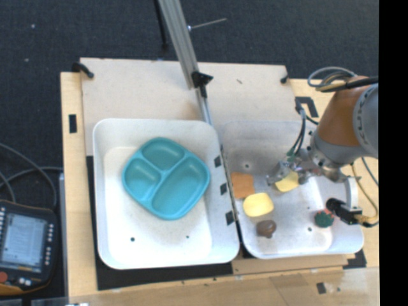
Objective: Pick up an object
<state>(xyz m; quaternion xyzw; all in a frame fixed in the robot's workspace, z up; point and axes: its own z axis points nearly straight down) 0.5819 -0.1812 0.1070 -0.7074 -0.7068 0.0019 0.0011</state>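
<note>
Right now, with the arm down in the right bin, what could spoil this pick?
1. The pincer sits at the pale yellow piece; a partial hold there could slip.
2. The orange block, yellow lump and brown object lie close together, so a sweep might knock them.

A grey robot arm (366,123) with a broad orange band (338,116) above the wrist, its rounded casing narrowing to a grey collar just above the pincer (285,173). Thin dark and green cables (298,144) run down beside the wrist to the small metallic pincer. A pale looped cable (328,76) arches over the orange band, well above the pincer.
</note>
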